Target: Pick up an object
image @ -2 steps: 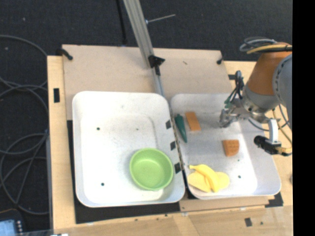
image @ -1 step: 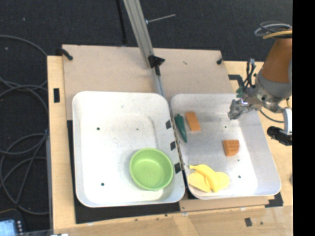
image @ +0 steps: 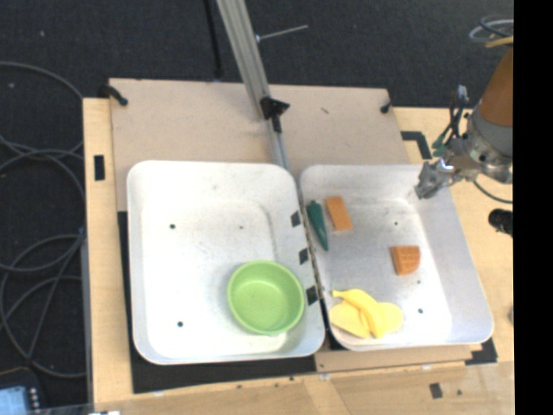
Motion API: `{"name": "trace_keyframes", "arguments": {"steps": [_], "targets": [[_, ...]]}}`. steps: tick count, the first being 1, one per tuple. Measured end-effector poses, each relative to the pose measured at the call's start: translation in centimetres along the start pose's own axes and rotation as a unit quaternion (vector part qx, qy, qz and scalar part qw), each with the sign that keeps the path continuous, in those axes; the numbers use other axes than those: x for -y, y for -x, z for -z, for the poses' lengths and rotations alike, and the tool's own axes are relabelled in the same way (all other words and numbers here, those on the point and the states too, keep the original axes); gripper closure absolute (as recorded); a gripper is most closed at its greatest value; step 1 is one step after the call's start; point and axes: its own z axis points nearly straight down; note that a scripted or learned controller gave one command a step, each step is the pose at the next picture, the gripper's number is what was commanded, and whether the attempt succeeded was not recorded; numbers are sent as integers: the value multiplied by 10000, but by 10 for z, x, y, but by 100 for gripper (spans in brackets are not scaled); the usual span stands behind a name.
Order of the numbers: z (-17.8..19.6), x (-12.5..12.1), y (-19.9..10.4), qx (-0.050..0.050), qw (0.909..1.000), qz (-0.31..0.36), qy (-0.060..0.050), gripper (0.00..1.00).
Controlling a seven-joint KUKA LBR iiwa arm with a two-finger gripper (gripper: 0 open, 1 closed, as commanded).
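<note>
The grey two-finger gripper (image: 429,182) hovers at the right white bin's (image: 449,258) far edge, its grip unreadable, so descending here risks clipping the rim, with the small orange block (image: 405,259) lying nearer.

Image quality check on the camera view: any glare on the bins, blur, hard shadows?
Camera view: light is even and diffuse, the white bins bright but not blown out; soft shadow under the green bowl; overall soft, low-res focus, the gripper at the right bin's far corner too blurred to read finger detail.
</note>
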Motion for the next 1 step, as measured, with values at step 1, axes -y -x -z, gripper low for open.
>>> {"name": "trace_keyframes", "arguments": {"steps": [1], "targets": [[53,-2,2,-1,10000,28,6,100]]}}
